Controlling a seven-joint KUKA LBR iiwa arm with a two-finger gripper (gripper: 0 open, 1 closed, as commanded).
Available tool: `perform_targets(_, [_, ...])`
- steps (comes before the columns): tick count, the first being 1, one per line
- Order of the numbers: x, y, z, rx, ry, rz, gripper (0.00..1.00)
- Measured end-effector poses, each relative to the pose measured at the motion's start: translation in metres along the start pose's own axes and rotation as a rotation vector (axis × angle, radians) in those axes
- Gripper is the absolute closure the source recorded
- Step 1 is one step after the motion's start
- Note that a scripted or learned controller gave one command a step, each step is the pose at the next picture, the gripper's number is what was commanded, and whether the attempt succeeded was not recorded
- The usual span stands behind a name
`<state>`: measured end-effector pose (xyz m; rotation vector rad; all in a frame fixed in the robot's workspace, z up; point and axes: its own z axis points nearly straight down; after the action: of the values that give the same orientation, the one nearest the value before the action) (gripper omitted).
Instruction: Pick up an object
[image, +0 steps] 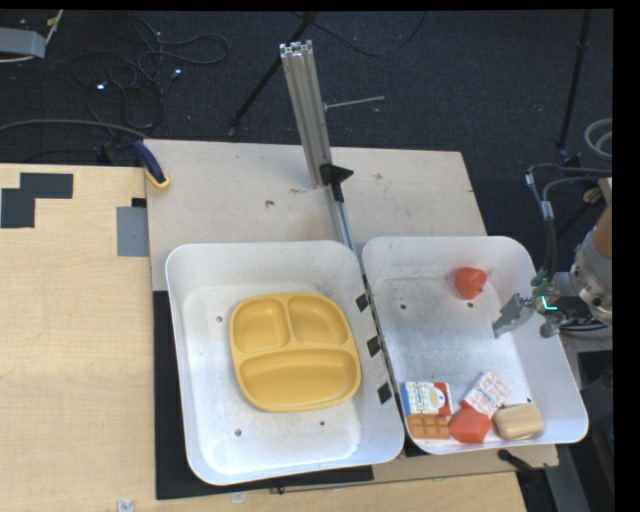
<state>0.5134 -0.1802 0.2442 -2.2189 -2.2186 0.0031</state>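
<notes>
The right bin (440, 330) holds several small objects. A red rounded piece (470, 281) lies alone near its far side. Along the near edge sit a small printed carton (427, 397), a waffle-like square (428, 427), a second red piece (470, 426), a white packet (488, 391) and a tan bread-like block (518, 421). My gripper (528, 320) hangs over the bin's right rim, to the right of and slightly nearer than the lone red piece. It is open, and one grey finger (508, 316) points into the bin with nothing held.
The left bin (200, 300) carries a yellow divided plate (294, 350). A metal post (308, 110) rises behind the bins, and black clips (372, 345) sit along the wall between them. The arm's wrist and cables (585, 270) stand at the right edge.
</notes>
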Motion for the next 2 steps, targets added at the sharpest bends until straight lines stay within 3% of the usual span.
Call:
perform_targets(1, [0.0, 0.0, 0.0, -0.001, 0.0, 0.0, 0.0])
perform_targets(2, [-0.006, 0.0, 0.061, 0.003, 0.001, 0.0, 0.0])
